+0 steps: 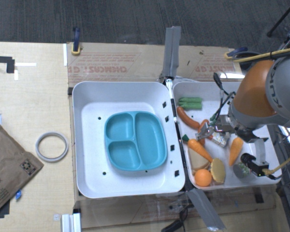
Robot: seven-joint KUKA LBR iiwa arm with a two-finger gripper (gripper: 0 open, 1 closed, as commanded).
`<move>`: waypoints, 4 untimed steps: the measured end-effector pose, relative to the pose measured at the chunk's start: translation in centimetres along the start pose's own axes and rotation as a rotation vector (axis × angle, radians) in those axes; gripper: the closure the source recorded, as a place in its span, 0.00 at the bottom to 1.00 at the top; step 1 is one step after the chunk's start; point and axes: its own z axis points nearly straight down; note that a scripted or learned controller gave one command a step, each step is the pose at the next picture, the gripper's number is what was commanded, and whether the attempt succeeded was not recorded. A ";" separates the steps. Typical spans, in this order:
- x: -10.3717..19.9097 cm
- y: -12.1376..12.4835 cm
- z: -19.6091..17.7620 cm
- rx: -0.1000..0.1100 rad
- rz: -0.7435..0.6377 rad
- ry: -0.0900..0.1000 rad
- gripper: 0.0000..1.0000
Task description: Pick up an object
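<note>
Right bin [217, 88], mid-floor: sausage [188, 118] and carrot [199, 149], the pincer [206, 130] low between them, crowded. Pincer state: cannot tell. Near wall: orange [202, 177], potato [218, 171]. Left bin [87, 129]: teal divided tray [135, 140]. Risk: pincer closes on two items or a rounded one, which may slip out.

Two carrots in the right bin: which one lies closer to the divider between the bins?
The carrot lying aslant just below the gripper, left of the arm. The other carrot stands nearly upright further right, beyond the gripper, toward the bin's outer side.
</note>
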 end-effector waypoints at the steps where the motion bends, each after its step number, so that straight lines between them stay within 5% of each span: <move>1: -0.2 4.4 0.2 0.011 0.186 0.008 0.00; 2: -0.6 1.8 0.0 -0.003 -0.152 0.005 0.00; 3: -0.2 6.2 0.2 0.007 -0.006 0.008 0.00; 4: 0.1 4.2 0.1 -0.001 -0.194 0.006 0.00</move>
